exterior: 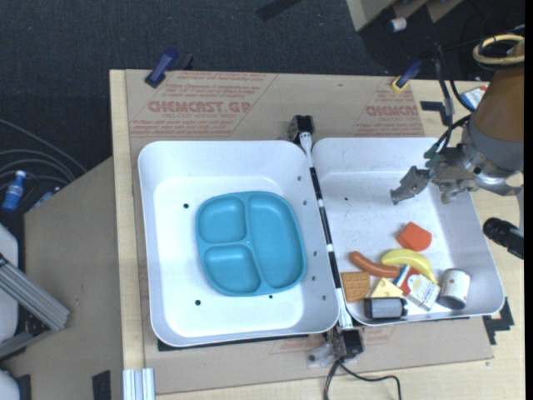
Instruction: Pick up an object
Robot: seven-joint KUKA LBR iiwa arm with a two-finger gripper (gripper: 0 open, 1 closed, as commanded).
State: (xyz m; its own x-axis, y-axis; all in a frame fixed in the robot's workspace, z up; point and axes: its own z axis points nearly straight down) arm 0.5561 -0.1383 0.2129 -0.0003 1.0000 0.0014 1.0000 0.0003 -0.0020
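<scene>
My gripper [429,192] hangs over the upper middle of the right bin [366,161], open, with nothing between its fingers. Below it, toward the bin's front, lies a pile of toy food. An orange piece [414,237] lies nearest, just below the gripper. A yellow banana [408,262] and a brown sausage [371,264] lie further forward. At the front edge are a tan cracker [356,286], a black object [384,308], a small printed carton [421,291] and a white can [455,286].
The left bin [162,190] holds a blue divided plate [250,242]. A black divider strip [318,207] runs between the bins. The arm's grey body with its orange band [502,115] stands over the right bin's far right corner.
</scene>
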